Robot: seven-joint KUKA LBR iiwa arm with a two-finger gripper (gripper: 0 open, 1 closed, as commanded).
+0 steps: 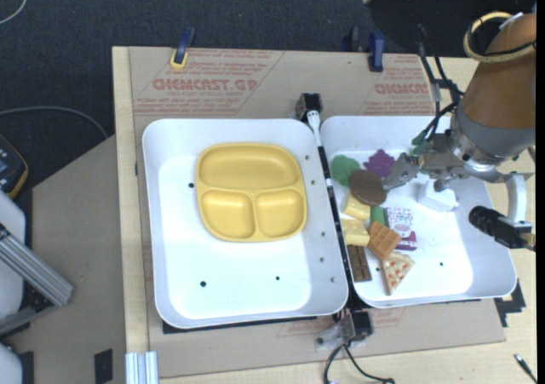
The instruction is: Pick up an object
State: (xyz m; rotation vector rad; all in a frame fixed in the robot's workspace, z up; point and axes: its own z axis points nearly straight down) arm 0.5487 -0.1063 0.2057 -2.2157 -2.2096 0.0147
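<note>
White plastic forms both shallow bins, which sit side by side on the plywood-topped desk, clamped at the far edge so they do not shift under the arm. The left bin carries a yellow three-compartment plastic plate, lying flat near its middle, well apart from anything to be picked.

The candidates all lie in the right bin, heaped along its left wall. Among them I make out a green rounded toy, a purple bunch-shaped piece, a brown round disc, pale yellow blocks, an orange waffle-like piece, a pizza-slice toy and a dark brown bar. They touch and overlap, so a clean pick probably means taking one at the edge of the pile.

The grey arm with its orange band reaches in from the right and hangs over the far part of the right bin. Its gripper sits just beside the purple piece and the brown disc, right of the pile, low over bare bin floor. Whether the gripper is apart or together I cannot tell from this slant; nothing is visibly caught in it. A small white scrap lies under it. I judge the pick not yet made.
</note>
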